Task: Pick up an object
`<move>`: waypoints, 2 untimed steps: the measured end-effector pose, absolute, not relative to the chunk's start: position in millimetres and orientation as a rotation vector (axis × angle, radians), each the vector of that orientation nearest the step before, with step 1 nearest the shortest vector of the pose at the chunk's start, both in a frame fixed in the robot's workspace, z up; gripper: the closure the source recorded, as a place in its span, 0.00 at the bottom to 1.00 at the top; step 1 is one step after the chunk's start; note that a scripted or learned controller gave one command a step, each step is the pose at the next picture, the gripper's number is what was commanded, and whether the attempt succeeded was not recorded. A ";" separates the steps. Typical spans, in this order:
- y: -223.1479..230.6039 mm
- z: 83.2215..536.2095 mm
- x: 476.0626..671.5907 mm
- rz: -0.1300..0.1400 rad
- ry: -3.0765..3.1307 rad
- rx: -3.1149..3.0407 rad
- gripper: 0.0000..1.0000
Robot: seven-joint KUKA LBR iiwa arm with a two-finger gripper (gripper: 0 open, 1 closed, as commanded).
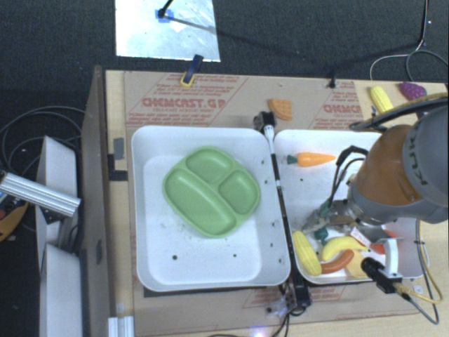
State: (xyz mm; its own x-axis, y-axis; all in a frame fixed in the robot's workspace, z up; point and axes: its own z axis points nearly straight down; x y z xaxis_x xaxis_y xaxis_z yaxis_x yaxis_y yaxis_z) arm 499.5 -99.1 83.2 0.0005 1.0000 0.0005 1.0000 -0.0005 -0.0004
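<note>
Down at the near edge of the right bin (pixel 295 142), corn (pixel 306 252), a banana (pixel 342 245) and a sausage (pixel 337 261) crowd just under the tool (pixel 324 222); its grip I cannot tell. Farther off lies a carrot (pixel 314 159).

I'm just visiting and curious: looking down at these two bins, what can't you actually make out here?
- Gripper: the arm's wrist covers it in the camera view, so open or shut is unclear.
- Right bin: the arm hides much of its floor and right side.
- Toys by the banana and corn: partly overlapped, some too small to name.
- Purple item on the bench: too small to identify.
</note>
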 end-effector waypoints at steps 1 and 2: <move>-97.9 95.6 501.2 -0.006 -2.226 -2.220 1.00; -67.1 190.4 584.2 -0.015 -2.241 -2.218 1.00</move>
